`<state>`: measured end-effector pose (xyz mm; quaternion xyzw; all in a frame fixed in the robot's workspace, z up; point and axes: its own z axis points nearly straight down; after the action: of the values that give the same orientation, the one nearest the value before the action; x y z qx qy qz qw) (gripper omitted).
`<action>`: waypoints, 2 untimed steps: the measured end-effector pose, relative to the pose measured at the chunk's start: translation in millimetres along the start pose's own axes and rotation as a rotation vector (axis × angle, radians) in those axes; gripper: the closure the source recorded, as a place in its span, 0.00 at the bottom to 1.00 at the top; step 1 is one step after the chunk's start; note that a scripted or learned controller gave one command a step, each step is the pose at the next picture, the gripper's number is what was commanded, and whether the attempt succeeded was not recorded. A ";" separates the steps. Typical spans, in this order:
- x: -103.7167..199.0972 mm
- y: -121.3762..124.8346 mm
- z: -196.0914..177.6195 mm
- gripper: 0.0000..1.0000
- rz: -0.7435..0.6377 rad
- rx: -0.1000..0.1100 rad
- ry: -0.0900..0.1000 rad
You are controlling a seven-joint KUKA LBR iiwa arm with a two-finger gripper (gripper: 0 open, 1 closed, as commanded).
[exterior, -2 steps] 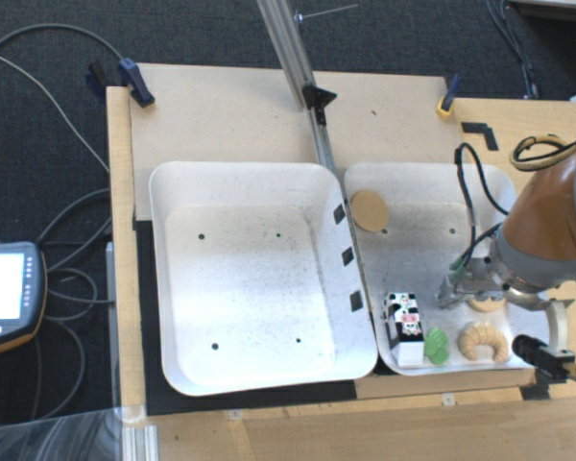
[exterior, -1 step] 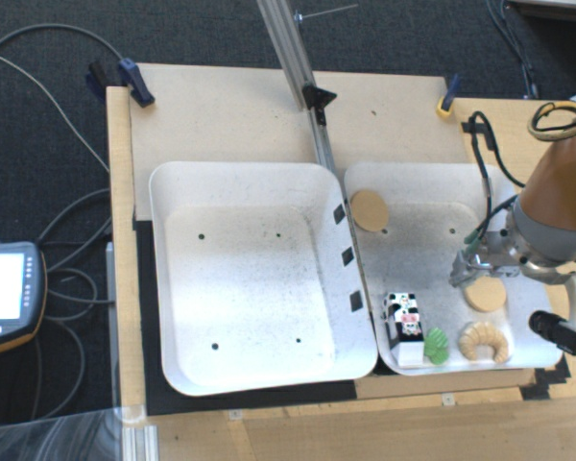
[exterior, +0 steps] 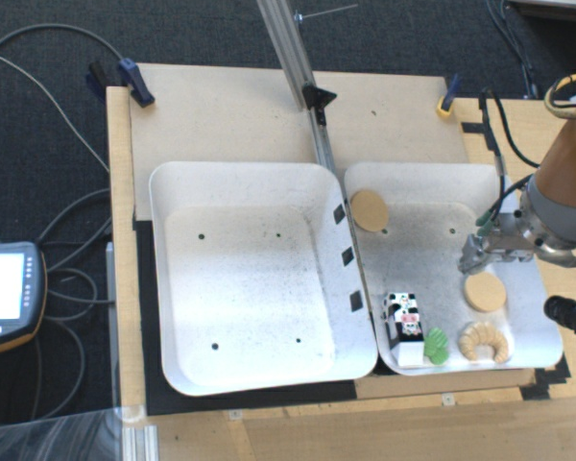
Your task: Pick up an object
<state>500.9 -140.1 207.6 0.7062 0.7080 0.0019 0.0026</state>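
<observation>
My jaws hang near the right bin's right edge; whether they are parted, I cannot tell. A tan disc lies just below them, a croissant nearer the front rim.

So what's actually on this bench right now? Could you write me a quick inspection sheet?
Surface: wooden bench bearing a left bin and a right bin, both white, side by side.
Job's things: all in the right bin: round tan disc, second tan disc, croissant-shaped piece, green piece, black-and-white patterned piece.
Clutter: nothing seen.
Grippers: gripper above the right bin beside the second disc; nothing visibly held.
Cables: grey cables on the floor at left; black cables by the arm.
Surroundings: dark carpet, handheld screen, blue clamp, metal pole.
</observation>
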 end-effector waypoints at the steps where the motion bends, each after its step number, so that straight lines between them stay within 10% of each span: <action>1: -10.5 1.0 -51.8 1.00 0.002 -0.001 -0.001; 2: 43.5 5.7 -56.6 1.00 -0.005 0.004 0.003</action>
<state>506.1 -96.6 264.2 0.7046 0.7096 0.0015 0.0003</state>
